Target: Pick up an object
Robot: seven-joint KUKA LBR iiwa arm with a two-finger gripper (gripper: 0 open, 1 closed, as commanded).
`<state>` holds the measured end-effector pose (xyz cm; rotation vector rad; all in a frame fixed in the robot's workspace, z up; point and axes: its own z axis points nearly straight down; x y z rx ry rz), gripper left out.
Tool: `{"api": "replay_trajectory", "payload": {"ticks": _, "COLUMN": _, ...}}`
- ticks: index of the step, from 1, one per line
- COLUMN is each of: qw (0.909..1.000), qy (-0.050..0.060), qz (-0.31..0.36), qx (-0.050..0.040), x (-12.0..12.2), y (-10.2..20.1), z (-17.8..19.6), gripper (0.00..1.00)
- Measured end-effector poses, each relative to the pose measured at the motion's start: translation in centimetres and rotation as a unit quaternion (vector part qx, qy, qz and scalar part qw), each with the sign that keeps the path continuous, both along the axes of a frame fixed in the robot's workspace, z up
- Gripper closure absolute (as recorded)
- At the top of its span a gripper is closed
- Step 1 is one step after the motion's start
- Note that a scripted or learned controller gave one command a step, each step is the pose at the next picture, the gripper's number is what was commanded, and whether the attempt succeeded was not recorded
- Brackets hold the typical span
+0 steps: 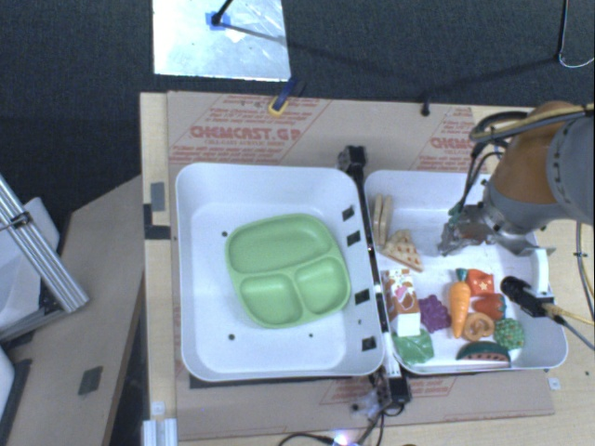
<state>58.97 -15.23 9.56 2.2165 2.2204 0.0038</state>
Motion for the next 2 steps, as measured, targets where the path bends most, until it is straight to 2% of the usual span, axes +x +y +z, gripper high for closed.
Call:
{"api": "replay_trajectory", "payload": {"ticks": 1, "qw": 1.0000, "qy": -0.001, "qz": 0.002, "qx": 0.0001, "x": 0.8, "y": 0.5, "z": 4.7, "gripper": 1.00}}
{"api": "replay_trajectory", "payload": {"ticks": 2, "qw": 1.0000, "qy": -0.001, "qz": 0.002, "qx": -0.0003, "x": 1.1, "y": 0.3, "z": 11.2, "gripper": 1.00}}
